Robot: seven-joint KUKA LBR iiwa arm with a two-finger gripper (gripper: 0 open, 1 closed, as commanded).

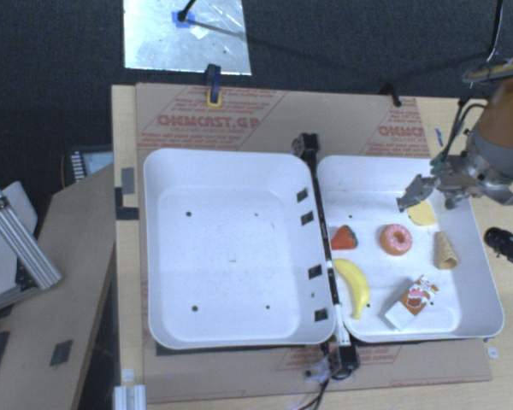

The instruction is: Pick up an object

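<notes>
Jaws [413, 196] over right bin [479, 314], grip state unclear. Brown cardboard-topped table [239, 114] carries 2 white bins; dark carpet [51, 58], foil sheet [186, 24] behind.

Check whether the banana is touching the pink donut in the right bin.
Apart. The camera view shows bare white bin floor between the banana and the pink donut, with the donut lying up and to the right of it.

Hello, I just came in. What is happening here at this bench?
A grey robot arm reaches in from the right, and its gripper is over the far part of the right bin, close to a pale yellow piece. It holds nothing that I can see. The doughnut, banana, red piece, cone and small box lie in the same bin.
</notes>
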